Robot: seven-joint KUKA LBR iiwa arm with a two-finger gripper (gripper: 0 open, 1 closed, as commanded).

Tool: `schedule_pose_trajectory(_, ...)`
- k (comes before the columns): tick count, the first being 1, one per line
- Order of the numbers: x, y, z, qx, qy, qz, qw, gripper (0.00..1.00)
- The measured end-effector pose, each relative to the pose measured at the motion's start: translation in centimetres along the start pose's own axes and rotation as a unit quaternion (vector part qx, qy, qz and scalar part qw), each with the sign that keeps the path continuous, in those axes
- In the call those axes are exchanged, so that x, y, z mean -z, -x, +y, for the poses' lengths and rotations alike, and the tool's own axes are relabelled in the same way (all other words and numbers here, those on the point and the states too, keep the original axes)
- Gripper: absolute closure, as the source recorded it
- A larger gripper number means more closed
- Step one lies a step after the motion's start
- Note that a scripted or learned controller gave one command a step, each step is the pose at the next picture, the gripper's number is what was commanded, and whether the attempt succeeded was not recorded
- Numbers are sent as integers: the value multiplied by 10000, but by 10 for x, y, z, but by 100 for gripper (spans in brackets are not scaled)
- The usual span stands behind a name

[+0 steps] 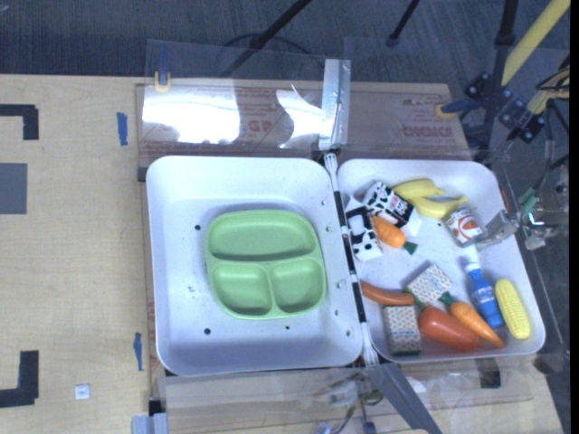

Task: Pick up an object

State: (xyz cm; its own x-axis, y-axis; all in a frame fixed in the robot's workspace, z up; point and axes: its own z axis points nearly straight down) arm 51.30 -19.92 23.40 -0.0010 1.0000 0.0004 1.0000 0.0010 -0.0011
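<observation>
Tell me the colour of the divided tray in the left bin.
Light green; the divided tray shows clearly in the camera view.

Red print on cardboard, reversed, perhaps unreadable

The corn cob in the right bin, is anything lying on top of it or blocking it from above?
Nothing visible covers the corn cob. It lies open near the right bin's right wall, with the blue bottle close beside it on the left, which could crowd a grasp.

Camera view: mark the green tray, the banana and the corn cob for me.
green tray (237, 239): camera view, upper compartment floor.
banana (425, 196): camera view, mid-body.
corn cob (513, 308): camera view, middle kernels.
</observation>
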Motion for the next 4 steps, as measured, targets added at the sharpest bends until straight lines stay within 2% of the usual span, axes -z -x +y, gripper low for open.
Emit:
schedule_pose_trajectory(1,-92,-10,86,374,14,-8,9993,0)
schedule_pose_trajectory(2,-148,-35,149,597,-7,-9,9982,0)
schedule_pose_trajectory(3,-137,-37,150,613,2,-18,9981,100)
schedule_pose_trajectory(4,-137,-37,150,613,4,-19,9981,0)
